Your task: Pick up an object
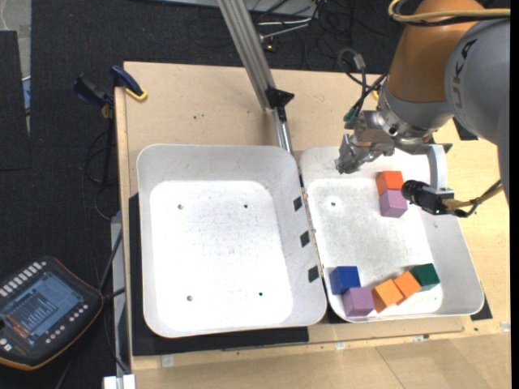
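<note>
Nearest the camera, a row of blocks lies along the front wall of the right bin [454, 241]: blue block [344, 278], purple block [358, 301], orange block [388, 291], a second orange block [408, 284] and green block [425, 276], packed touching. Gripper [349, 162] hangs over the bin's back left corner with nothing visibly held; whether it is spread or pressed together, cannot tell. Best target is probably the orange-on-purple pair [391, 193] near the back, just beside the gripper; approach from above with room either side, since the front row gives little clearance.
</note>
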Tool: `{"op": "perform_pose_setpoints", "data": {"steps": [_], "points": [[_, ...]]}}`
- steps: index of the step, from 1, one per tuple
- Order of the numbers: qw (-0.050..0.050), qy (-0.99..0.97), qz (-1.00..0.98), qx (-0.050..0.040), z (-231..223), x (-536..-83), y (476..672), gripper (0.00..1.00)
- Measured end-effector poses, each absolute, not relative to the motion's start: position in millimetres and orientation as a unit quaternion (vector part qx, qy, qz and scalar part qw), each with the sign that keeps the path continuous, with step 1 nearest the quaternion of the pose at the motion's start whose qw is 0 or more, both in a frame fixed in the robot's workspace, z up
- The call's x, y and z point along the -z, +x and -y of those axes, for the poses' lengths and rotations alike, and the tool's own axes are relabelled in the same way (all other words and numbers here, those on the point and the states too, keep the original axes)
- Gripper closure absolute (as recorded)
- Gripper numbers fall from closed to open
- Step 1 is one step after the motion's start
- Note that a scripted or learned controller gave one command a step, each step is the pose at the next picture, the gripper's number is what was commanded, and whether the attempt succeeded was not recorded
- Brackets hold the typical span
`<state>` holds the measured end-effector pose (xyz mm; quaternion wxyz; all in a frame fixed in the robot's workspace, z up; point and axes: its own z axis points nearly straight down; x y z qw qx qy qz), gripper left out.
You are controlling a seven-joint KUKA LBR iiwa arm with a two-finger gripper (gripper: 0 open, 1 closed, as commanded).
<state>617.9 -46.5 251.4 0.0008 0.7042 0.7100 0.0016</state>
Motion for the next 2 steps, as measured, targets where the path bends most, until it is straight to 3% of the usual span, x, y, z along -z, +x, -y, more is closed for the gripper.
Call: {"op": "perform_pose_setpoints", "data": {"steps": [2], "points": [[0.000,0.704,-0.710,-0.0006,-64.6,-242.0,641.2,1.00]]}}
